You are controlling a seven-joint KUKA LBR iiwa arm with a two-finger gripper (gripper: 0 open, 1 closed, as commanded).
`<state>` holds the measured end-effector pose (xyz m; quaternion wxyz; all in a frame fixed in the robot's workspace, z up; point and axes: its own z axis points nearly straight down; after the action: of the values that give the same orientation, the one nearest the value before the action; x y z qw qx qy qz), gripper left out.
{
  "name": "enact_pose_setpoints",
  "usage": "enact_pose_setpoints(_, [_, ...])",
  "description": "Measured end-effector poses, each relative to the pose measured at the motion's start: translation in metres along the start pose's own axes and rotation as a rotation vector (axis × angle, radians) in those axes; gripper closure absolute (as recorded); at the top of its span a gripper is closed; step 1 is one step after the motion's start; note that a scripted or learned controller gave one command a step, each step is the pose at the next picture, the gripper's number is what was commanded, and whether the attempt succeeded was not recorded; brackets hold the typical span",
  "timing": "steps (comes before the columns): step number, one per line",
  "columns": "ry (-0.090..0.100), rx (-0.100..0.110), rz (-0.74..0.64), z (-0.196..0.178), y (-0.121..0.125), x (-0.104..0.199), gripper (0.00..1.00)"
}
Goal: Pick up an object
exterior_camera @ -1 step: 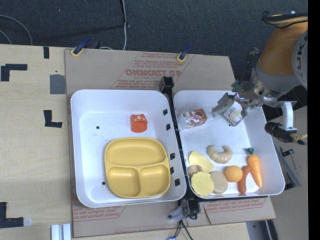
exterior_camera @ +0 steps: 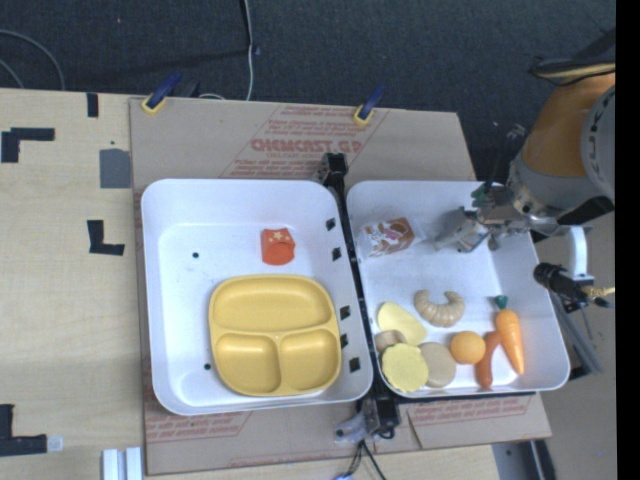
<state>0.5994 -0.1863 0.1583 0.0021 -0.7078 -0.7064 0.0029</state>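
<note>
Two white bins point(exterior_camera: 160, 268) on cardboard sheet point(exterior_camera: 300, 143) over wood bench point(exterior_camera: 60, 268); dark carpet point(exterior_camera: 300, 28) behind. Gripper point(exterior_camera: 468, 230) over right bin, grip state unclear.

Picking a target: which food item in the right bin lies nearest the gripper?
The brown-and-white wrapped piece, alone in the bin's upper part, left of the gripper. The croissant, carrot and others lie lower.

Dark carpet floor point(exterior_camera: 400, 28) beyond wooden bench point(exterior_camera: 60, 268)
</note>
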Motion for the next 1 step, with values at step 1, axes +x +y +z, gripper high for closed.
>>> enact_pose_setpoints(1, [-0.001, -0.010, -0.005, 0.0764, 0.0572, -0.0167, 0.00])
